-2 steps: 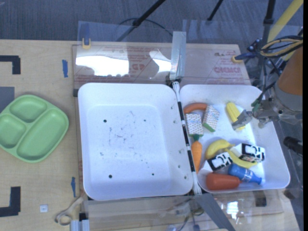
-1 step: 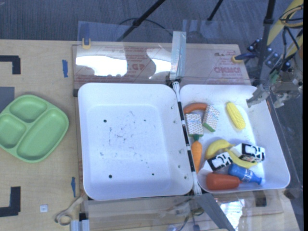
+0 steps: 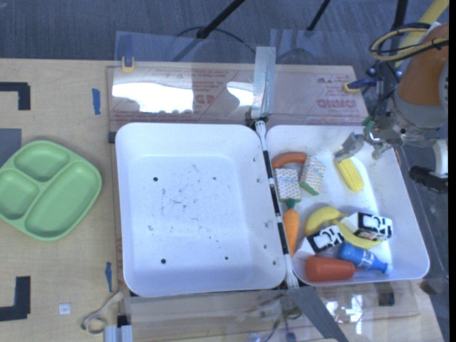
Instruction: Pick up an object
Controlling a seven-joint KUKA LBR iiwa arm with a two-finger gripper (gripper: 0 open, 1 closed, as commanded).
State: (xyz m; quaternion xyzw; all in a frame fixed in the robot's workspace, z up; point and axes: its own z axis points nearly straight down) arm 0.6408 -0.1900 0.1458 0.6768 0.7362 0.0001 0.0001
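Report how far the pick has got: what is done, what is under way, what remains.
Done: nothing looks lifted; the yellow toy corn cob, the orange toy carrot and the yellow toy banana all lie in the right white bin. Under way: the hand sits above that bin's upper area, beside the corn, with nothing visibly in it. Left: the grasp and the lift.

The arm (image 3: pixel 425 84) is cut off by the right edge — the gripper (image 3: pixel 362 142) is blurred, its fingers unreadable.
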